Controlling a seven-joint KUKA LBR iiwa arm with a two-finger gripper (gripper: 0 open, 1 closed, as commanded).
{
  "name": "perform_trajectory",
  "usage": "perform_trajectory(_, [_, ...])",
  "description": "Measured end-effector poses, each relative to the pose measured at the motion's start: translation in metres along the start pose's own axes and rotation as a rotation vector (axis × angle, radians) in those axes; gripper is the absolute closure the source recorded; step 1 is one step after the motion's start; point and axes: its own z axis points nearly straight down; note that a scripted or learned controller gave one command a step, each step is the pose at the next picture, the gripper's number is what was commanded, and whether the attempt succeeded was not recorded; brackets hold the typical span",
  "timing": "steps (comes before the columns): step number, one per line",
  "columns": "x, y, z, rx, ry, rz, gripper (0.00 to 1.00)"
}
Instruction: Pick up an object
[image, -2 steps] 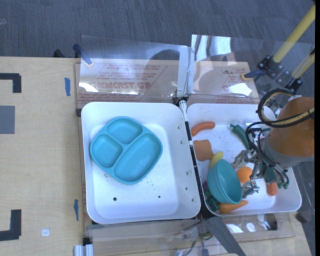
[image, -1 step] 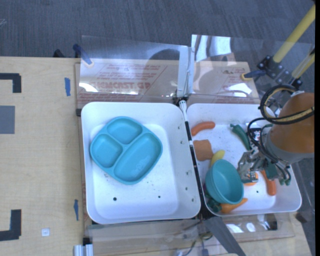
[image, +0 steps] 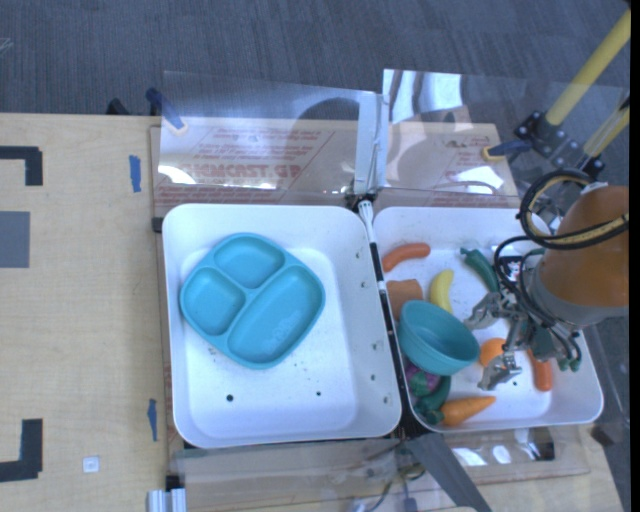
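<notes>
My gripper (image: 493, 343) hangs low over the right bin (image: 585, 405), near its right side. It is open, with one metal finger (image: 486, 309) toward the back and the other toward the front. A small orange piece (image: 491, 351) lies on the bin floor between the fingers, which are not closed on it. Just left of it sits a blue bowl (image: 437, 338). A yellow banana (image: 441, 290), a green piece (image: 478, 268) and an orange sausage shape (image: 405, 255) lie farther back. An orange carrot (image: 467, 408) lies at the front, and a red-orange piece (image: 542, 374) is partly hidden under the wrist.
The left bin (image: 200, 400) holds a blue divided plate (image: 252, 299). A brown block (image: 403, 293) and purple and green toys (image: 426, 387) sit along the right bin's left wall. The arm's orange band (image: 595, 250) and black cables (image: 535, 215) hang over the bin's right edge.
</notes>
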Motion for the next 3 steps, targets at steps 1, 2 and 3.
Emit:
perform_trajectory(1, [0.008, 0.003, 0.012, -0.003, 0.010, -0.013, 0.00])
perform_trajectory(2, [0.004, 0.002, -0.001, 0.001, -0.002, -0.014, 1.00])
perform_trajectory(3, [0.005, 0.003, 0.000, 0.000, 0.000, -0.014, 0.00])
